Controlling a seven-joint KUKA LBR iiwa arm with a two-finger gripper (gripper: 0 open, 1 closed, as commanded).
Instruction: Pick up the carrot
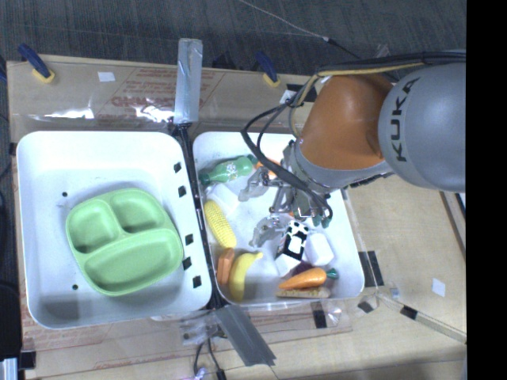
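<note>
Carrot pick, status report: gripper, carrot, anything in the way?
Gripper open, empty, over the right bin. Carrot lies untouched at that bin's lower-right corner in view. White object close beside it.

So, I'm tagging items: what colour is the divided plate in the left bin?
The divided plate is light green, plain in the camera view.

**Pale wooden bench on a dark carpeted floor**

A pale wooden bench [408,244] fills most of the view under soft, even light. Dark grey carpeted floor [119,10] runs along 12 o'clock, crossed by a thin cable [261,9]. Toward 10 o'clock a clear plastic sheet [103,93] covers the bench, with a blue clamp [36,62] at its edge. Silver tape [188,81] sits near 12 o'clock, and black tape marks [372,267] lie toward 4 o'clock.
</note>
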